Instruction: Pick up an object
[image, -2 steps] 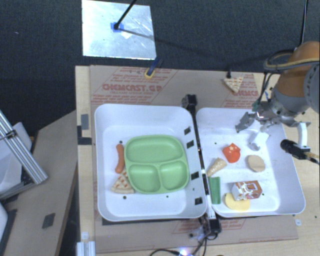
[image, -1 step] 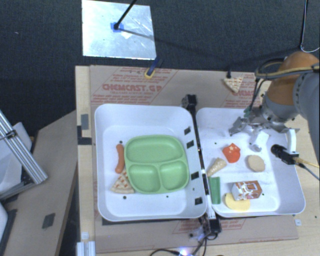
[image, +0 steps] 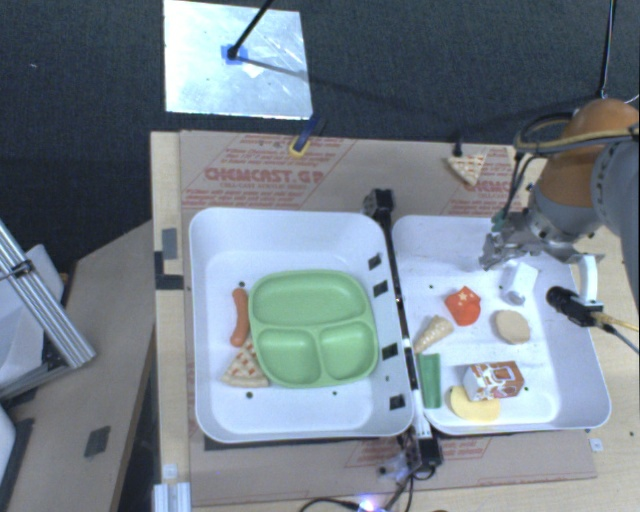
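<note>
My gripper (image: 510, 274) hangs over the back right part of the right bin (image: 590, 400), with nothing visibly in it. Just in front of it and to the left lies a red toy piece (image: 463, 305). A round tan cookie (image: 512, 326) sits a little in front of the gripper. Further forward are a pale wedge-shaped piece (image: 433, 333), a green stick (image: 429, 380), a small printed carton (image: 494, 379) and a yellow banana-like piece (image: 473, 405).
The left bin (image: 215, 240) holds a green divided plate (image: 312, 327), a sausage (image: 239, 314) and a pizza slice (image: 243, 368). Another pizza slice (image: 467, 165) lies on the cardboard behind the right bin. A black cable connector (image: 568, 303) hangs by the gripper's right.
</note>
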